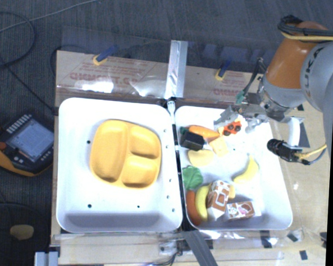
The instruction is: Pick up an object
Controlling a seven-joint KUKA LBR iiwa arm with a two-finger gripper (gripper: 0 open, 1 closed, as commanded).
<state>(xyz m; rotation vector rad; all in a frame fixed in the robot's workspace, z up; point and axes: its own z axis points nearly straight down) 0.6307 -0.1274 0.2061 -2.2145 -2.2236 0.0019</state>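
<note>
My gripper [234,123] hangs over the far side of the right bin [275,187], reaching in from the upper right. A small orange toy with black spots [232,127] sits between its fingertips, and the gripper is shut on it. Just to the left and below lie an orange carrot [202,131], a black block [191,140] and a yellow wedge [219,146]. A pale yellow disc [200,158] lies a little nearer the front.
The right bin also holds a banana [247,170], a green leafy piece [192,177], a second small banana [200,208], a patterned box [221,195] and a small carton [240,209]. A yellow divided plate [126,153] fills the middle of the left bin [72,208].
</note>
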